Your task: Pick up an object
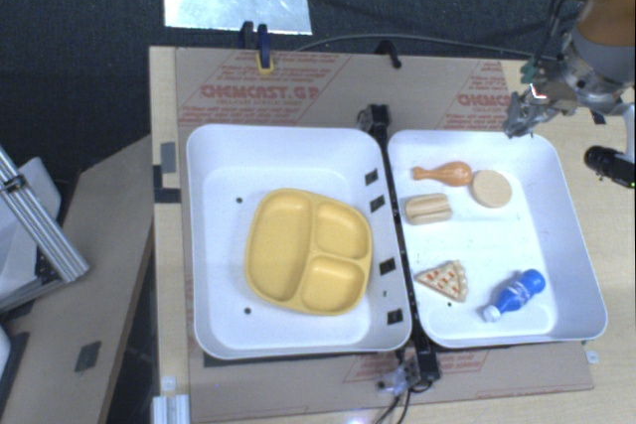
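The gripper [521, 119] hangs over the right bin's [571, 243] far right corner; its grip cannot be told. In that bin lie 5 items: drumstick [444, 174], cookie [491, 189], hot dog [427, 209], pizza slice [443, 280], bottle [515, 294]. The left bin [214, 243] holds a yellow tray [308, 251].

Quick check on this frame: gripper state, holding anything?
Gripper: cannot be told whether open or closed; it sits above the back edge of the right bin, with nothing visibly in it.

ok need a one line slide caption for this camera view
Gripper poised above the right bin's far corner; drumstick, hot dog, pizza slice and bottle untouched.
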